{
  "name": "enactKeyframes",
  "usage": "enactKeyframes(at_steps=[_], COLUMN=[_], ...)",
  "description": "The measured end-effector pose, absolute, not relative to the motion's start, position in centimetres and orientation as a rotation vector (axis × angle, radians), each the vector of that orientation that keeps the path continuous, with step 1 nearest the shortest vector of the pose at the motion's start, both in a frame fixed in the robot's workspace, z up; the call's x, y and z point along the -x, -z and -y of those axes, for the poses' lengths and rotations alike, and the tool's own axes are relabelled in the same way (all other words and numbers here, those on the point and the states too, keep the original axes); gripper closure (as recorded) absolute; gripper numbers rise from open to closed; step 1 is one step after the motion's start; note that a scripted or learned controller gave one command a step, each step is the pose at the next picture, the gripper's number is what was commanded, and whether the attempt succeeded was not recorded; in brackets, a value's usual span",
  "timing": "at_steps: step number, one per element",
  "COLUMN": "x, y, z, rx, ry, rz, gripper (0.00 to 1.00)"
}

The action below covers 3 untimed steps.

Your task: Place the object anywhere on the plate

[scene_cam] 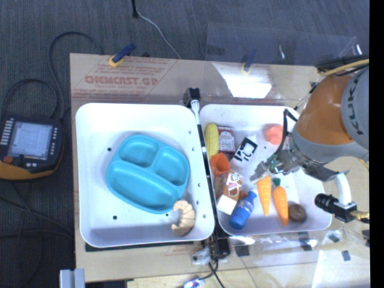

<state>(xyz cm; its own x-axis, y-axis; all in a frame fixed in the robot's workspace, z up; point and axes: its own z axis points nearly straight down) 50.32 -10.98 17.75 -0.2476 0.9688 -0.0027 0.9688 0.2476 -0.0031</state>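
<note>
A: Camera view, looking down: two white bins side by side on the worktop (120,77). Left bin (90,161) carries the blue plate (148,171), three sections. A croissant (183,215) lies just off the plate's lower right rim, touching or nearly so — can't say which.

B: And the arm?

A: Reaches in from the right, over the right bin (312,224). The hand (269,165) sits low among the clutter there, close above the two carrots (272,200). Whether it is open or closed, I cannot tell; nothing visibly held.

B: What else is in that bin?

A: Corn cob (211,138), blue bottle (241,213), a brown round thing (296,212), an orange-pink ball (274,133), some small packets. All crowded together.

B: So which step?

A: My reading: the pick stage. The object isn't named; likely one near the hand, perhaps a carrot. Nothing from the right bin is on the plate yet.

B: Next move calls for?

A: A clean grip on one item without dragging neighbours, a lift clear of the bin wall, then a carry leftward across the divider to the plate. Crowding is the main risk.
</note>
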Motion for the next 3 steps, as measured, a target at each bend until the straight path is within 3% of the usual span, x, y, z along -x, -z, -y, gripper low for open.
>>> enactKeyframes(at_steps=[1,2,3], x=[-48.5,-53.2,-53.8], y=[-24.1,-21.0,-21.1], z=[3.6,-0.9,-7.9], rx=[-1.998,-2.234,-2.28], ry=[-0.004,0.009,0.007], rz=[-2.421,-2.212,-2.165], gripper=[1.0,1.0,1.0])
